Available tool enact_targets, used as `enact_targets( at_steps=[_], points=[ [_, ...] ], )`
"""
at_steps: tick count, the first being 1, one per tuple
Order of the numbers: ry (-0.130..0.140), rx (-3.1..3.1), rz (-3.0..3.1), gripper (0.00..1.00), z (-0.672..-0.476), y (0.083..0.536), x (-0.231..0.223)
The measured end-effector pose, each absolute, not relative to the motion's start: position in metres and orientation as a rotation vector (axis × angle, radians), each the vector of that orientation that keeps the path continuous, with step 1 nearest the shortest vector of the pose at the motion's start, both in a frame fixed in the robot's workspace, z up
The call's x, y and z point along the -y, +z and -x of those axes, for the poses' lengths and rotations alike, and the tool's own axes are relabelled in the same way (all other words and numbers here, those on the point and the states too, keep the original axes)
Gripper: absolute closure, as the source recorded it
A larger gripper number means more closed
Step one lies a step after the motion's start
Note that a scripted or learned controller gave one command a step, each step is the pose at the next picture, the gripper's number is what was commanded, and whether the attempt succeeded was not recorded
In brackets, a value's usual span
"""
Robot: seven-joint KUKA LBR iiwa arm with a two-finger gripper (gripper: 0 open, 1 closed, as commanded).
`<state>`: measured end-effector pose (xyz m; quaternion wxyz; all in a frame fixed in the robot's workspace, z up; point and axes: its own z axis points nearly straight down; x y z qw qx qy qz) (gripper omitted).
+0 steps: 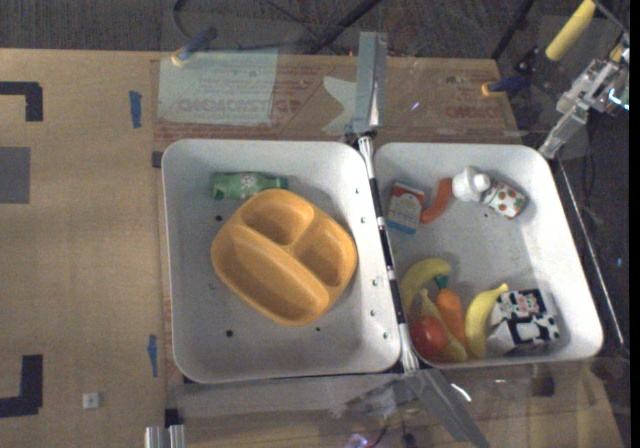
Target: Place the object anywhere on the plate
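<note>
Near edge, R bin: a red tomato-like item is lying at the near-left corner, touching a carrot. One banana is curving just behind them; a second banana is lying beside the carrot on its R. A black-and-white cow-print carton is sitting against that second banana, close to the near wall.

Mid depth, L bin: the orange three-compartment plate is resting flat, approx. centred and turned at an angle to the bin walls. It is lying well apart from all items in the R bin, w/ the divider between bins in the way.

Farther back, R bin: a small red-and-white carton is lying by the divider, an orange-red piece is touching it, and a white spotted bottle is lying on its side next to that.

Far side, L bin: a green packet is lying just behind the plate's rim.

Far R, beyond the R bin's corner: the jaws are hanging over the surface, outside both bins. View is too blurred there; opening and contents cannot be determined.
</note>
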<state>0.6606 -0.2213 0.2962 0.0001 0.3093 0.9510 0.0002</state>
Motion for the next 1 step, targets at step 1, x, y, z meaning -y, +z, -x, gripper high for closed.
enact_targets(
  at_steps=[1],
  points=[
    [0.001,-3.044,-0.758,0.00,-0.6616,0.3118,0.2002]
  ],
)
